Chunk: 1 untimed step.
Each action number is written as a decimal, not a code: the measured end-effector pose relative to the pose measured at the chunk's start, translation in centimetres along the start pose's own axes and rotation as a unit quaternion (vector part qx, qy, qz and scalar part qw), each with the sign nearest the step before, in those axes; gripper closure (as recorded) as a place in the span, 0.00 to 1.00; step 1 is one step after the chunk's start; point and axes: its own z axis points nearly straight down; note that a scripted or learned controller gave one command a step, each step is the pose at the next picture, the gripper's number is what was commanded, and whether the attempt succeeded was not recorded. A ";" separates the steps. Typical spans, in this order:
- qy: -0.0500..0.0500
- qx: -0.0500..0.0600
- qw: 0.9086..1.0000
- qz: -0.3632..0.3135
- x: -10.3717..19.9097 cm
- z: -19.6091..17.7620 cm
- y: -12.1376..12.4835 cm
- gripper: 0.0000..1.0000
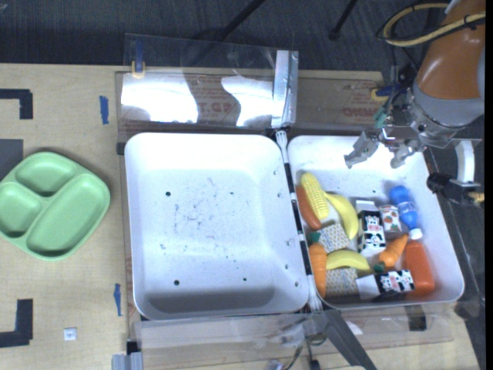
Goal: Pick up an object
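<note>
Two bananas [344, 216], two carrots [316, 267], one corn [313, 197] sitting in right bin [451, 241] (toys clustered); gripper [380, 155] hovering above them at bin's far end, fingers spread, gripping nothing.

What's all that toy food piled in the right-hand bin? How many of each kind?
Corn cob: 1
Bananas: 2
Carrots: 2
Black-and-white cartons: 2
Blue bottle: 1
Orange bottle: 1
Total: 9, as far as the heap lets me tell; a few pieces underneath are too hidden to name.
</note>
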 end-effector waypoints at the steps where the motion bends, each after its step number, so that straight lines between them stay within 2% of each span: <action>1: 0.000 -0.001 0.995 -0.104 -4.9 12.1 -2.0 0.00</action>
